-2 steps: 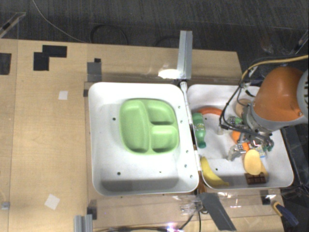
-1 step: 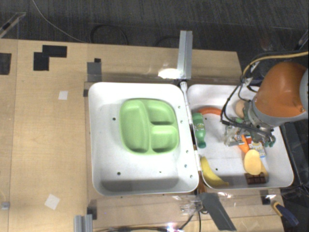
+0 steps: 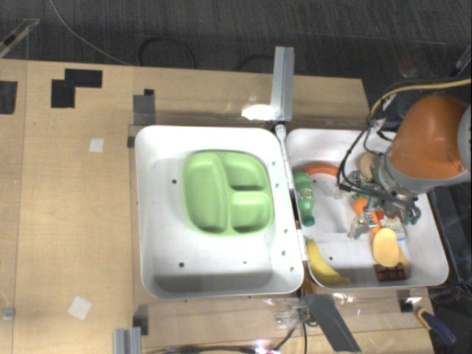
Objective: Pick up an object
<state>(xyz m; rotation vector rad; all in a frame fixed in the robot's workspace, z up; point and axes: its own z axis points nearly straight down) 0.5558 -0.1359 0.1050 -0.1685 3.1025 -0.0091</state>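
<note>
Over right bin (image 3: 441,265), arm (image 3: 428,142) bent down

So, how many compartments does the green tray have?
3. The green tray in the left bin has one long compartment on its left side and two smaller ones on its right, one above the other. None seems hidden.

one fixed overhead camera, slanted down, both white bins (image 3: 147,198) in frame
</note>
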